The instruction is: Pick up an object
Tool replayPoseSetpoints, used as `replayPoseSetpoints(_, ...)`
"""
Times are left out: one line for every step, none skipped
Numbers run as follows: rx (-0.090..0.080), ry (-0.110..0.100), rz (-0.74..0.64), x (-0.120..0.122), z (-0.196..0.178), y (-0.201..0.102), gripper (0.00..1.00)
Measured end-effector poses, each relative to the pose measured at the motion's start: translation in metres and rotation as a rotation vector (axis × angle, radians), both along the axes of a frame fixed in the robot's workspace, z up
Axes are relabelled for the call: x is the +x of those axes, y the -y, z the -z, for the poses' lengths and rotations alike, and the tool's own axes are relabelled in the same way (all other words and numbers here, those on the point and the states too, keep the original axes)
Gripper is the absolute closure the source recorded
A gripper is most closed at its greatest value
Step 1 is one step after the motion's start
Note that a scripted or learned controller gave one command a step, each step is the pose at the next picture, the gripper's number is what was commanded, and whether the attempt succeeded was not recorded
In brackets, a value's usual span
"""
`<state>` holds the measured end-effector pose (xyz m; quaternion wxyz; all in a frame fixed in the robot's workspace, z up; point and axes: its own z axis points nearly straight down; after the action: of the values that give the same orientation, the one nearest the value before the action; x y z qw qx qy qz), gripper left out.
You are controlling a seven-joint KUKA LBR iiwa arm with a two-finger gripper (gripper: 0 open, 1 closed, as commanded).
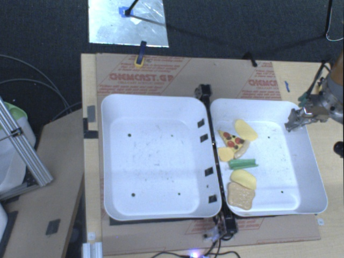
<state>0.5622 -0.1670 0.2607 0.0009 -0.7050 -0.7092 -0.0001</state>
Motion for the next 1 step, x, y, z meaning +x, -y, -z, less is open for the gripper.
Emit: replayPoseSetpoints(-0.004,0.021,0.000,-0.0658,-0.1582,-0.0236,1.00)
